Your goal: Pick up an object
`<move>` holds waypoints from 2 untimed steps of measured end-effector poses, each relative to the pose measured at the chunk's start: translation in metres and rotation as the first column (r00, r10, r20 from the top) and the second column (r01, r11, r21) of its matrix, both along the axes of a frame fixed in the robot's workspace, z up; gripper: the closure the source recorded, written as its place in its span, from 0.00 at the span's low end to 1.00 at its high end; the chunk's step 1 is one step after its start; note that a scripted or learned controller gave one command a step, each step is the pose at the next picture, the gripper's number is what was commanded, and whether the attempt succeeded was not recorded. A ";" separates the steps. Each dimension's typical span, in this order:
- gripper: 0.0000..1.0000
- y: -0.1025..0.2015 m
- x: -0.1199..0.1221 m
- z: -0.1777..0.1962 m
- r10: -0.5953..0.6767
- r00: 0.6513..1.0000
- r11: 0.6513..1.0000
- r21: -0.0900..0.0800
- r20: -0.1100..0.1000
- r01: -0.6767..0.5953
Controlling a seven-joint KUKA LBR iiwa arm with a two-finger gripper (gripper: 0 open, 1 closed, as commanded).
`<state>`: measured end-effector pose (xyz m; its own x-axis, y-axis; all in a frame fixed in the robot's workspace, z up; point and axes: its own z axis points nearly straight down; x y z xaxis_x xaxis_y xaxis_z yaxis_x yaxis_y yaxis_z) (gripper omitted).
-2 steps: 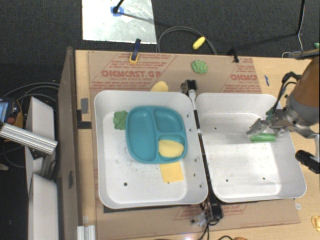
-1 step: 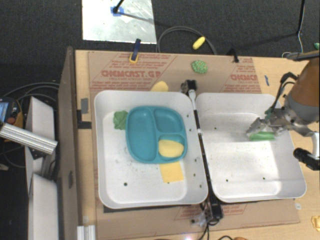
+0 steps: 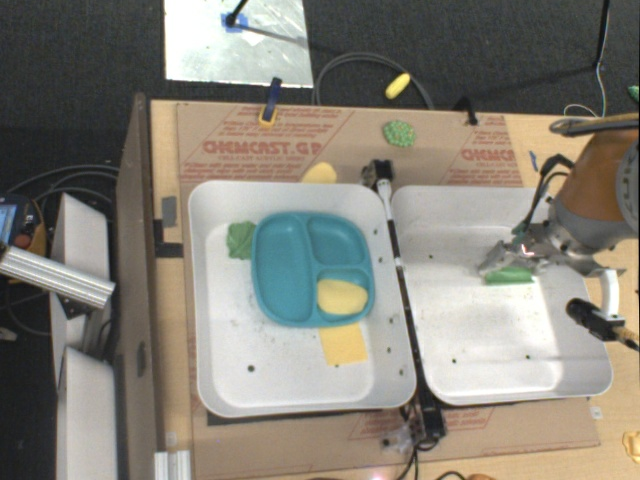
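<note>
Two white bins sit on a cardboard-covered bench. Over the right bin (image 3: 560,378), the gripper (image 3: 515,256) hangs low, touching or just above a green block (image 3: 509,276); whether its claw is open or closed I cannot tell. Lifting looks not yet done.

A: Your bench (image 3: 450,146) is covered in brown printed cardboard, and two white bins sit on it side by side: left bin (image 3: 215,298), right bin (image 3: 480,373).

B: Behind them you've got a green piece (image 3: 399,133) and a yellow piece (image 3: 320,174) on the cardboard.
</note>
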<state>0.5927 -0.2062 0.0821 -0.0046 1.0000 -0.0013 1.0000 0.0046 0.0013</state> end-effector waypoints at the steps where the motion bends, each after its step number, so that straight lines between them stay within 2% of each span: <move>1: 1.00 0.000 0.001 0.014 0.001 1.000 1.000 0.000 0.004 -0.001; 2: 1.00 0.040 0.048 0.066 0.005 1.000 1.000 0.001 0.009 -0.005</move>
<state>0.6409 -0.1663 0.1481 -0.0097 1.0000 -0.0005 0.9999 0.0097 0.0099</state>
